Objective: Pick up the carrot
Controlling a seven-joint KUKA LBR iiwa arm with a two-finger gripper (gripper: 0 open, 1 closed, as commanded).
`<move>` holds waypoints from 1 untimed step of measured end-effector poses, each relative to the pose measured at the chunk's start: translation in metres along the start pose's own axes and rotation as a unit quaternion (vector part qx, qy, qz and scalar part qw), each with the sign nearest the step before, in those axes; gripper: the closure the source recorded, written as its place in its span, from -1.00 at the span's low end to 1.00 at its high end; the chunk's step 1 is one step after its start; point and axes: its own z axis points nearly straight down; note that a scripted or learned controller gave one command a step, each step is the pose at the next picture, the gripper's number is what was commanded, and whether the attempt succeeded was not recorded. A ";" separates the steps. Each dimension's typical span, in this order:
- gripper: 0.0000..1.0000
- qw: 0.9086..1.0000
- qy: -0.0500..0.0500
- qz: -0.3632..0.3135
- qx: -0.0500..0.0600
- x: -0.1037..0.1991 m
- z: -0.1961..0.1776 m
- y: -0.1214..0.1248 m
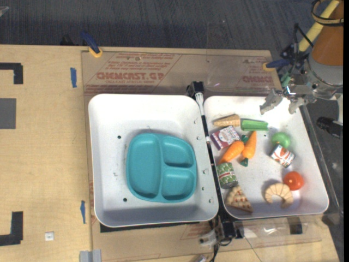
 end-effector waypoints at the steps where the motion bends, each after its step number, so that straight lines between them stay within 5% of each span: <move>1: -1.00 1.000 -0.002 -0.007 -0.010 0.036 0.113 -0.031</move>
